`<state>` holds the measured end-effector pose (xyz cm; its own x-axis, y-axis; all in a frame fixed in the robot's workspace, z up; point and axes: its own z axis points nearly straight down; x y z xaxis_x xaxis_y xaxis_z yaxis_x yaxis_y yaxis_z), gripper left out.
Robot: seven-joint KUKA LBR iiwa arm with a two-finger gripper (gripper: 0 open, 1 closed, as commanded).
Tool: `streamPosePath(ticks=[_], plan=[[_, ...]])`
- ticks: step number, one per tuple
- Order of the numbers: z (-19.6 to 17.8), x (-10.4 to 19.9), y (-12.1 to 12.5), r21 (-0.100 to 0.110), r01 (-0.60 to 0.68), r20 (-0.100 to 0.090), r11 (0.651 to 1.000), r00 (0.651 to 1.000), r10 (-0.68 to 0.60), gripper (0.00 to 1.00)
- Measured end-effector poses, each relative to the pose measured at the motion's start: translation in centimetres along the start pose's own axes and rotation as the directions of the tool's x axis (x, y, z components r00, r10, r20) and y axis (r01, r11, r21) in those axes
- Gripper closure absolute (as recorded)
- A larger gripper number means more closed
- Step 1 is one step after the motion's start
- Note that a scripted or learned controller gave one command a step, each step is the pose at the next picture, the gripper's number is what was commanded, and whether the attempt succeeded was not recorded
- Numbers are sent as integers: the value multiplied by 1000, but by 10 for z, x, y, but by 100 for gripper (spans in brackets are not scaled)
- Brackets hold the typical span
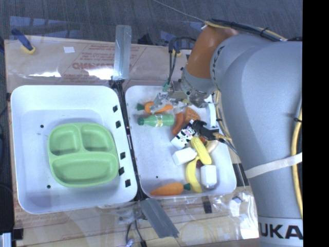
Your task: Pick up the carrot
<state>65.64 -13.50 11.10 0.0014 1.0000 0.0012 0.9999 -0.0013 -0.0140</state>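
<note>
**Two bins, hand low over the right one**

You've got the left bin (pixel 20 138) w/ a green divided plate (pixel 82 154) lying flat in it. The right bin (pixel 154 169) has the clutter.

The carrot (pixel 168 189) lies on its side at the near edge of the right bin, green top pointing right, just beside the lower banana (pixel 192 175). It's well apart from the hand (pixel 172 99).

The hand sits at the far end of the right bin, above a green bottle (pixel 157 120) and some orange pieces (pixel 180 120). You can't tell from this angle whether it's open or closed, or whether it has hold of anything; the wrist blocks it.

A second banana (pixel 200 149) and white blocks (pixel 183 156) lie mid-bin. The arm (pixel 257 112) covers the tabletop (pixel 67 60) on the right.
</note>
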Motion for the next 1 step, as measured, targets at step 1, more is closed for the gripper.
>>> streamPosePath(ticks=[1], plan=[[-11,1,1,-2,6,2,1000,1000,-6,100]])
